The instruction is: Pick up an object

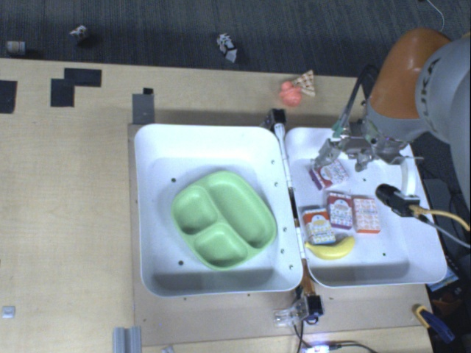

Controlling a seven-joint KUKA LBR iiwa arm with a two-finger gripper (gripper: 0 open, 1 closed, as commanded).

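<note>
My gripper [344,157] hangs over the back of the right bin [423,259], its fingers spread apart with nothing between them. Just below its left finger lies a small red-and-white packet [331,173], tilted. Toward the front lie three more printed packets: one in the middle [340,210], one to its right [366,215] and one at the left [318,226]. A yellow toy banana [330,250] lies in front of them, touching the left packet.
The left bin [151,197] holds a green divided plate [223,218]. A pink ball [290,93] and a small tan piece [306,83] rest on the bench behind the bins. The ridge between the bins [288,197] runs just left of the packets.
</note>
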